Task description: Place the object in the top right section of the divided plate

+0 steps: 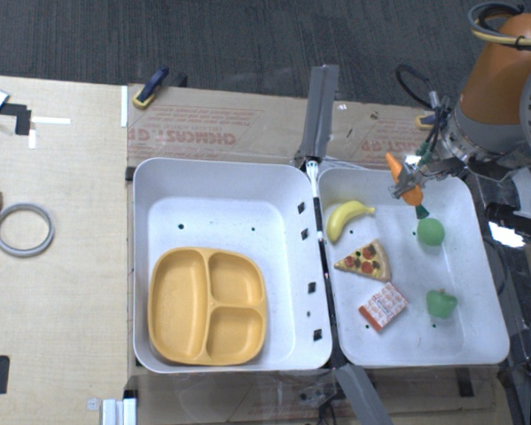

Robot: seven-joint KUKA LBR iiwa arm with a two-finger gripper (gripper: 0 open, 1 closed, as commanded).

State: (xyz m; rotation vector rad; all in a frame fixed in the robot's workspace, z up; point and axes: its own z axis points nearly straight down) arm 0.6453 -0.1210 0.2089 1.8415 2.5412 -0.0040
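while arm is lifting over right bin (471,347), fingers (410,177) appearing clenched on orange carrot (412,194); transport step judged underway; next move calling for carry leftward to divided plate (164,310), release into top right section.

plate (209,305) in left bin (161,179), banana (346,217) right

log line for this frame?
end effector: shut on carrot, over right bin back edge | divided plate: left bin, no item | placement: not done
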